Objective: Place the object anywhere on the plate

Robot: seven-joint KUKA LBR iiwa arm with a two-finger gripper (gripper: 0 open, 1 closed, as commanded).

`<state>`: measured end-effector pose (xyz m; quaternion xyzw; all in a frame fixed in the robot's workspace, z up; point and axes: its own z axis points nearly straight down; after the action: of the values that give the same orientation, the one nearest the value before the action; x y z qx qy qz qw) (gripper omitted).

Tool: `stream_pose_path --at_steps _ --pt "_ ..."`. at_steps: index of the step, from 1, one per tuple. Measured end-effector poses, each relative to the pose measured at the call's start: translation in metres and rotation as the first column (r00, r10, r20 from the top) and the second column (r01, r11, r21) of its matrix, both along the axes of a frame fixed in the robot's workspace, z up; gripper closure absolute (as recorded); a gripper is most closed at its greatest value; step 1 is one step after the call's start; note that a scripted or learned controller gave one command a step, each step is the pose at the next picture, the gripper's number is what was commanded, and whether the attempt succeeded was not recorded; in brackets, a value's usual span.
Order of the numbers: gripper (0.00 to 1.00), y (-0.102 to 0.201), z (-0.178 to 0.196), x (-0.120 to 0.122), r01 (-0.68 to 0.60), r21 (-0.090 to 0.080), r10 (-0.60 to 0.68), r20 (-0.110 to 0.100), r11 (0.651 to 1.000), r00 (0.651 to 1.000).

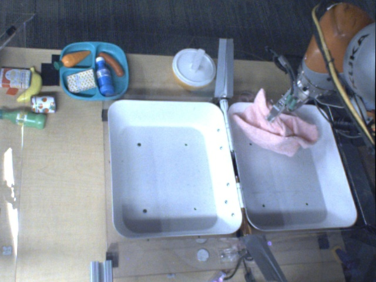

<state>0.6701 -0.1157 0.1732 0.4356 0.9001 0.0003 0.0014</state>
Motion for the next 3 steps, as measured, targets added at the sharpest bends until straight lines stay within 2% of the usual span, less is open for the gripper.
stream_pose_path --at_steps 1,2,3 --pt "1.0 0.002 0.049 0.002 -0.006 0.001 0.006 0.0 1.0 1.0" --pt "1.0 0.053 0.042 -0.008 -0.396 0.002 0.396 -0.002 0.918 0.918" --pt "1.0 0.11 0.038 -0.029 -0.721 0.002 0.721 -0.001 0.693 0.693"
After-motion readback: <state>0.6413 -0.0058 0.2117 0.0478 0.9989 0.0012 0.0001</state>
